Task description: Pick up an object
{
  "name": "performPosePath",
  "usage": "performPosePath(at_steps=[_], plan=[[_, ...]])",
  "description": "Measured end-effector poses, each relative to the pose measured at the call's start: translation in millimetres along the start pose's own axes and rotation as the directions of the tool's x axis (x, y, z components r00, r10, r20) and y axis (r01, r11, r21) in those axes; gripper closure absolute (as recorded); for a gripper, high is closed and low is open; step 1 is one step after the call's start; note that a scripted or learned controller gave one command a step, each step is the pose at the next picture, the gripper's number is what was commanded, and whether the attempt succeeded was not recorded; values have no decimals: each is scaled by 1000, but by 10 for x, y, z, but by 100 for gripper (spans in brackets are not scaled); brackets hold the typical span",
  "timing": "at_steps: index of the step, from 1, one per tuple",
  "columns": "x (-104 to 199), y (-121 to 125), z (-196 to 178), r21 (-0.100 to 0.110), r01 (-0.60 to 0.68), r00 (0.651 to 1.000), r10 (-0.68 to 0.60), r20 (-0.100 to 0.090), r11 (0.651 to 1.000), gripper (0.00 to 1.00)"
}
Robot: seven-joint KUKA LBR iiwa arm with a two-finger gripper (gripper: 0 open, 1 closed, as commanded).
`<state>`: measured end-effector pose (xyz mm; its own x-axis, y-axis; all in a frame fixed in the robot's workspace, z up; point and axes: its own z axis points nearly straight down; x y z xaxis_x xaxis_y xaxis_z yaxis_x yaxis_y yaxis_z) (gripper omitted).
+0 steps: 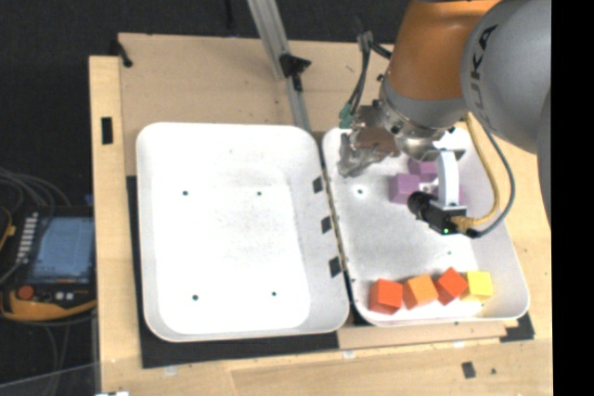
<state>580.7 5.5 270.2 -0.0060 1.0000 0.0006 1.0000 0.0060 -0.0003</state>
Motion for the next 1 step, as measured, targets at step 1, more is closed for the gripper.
performPosePath(at_steps=[1], plan=[[511,-29,27,1,1,1000,-1,-1,1000,100]])
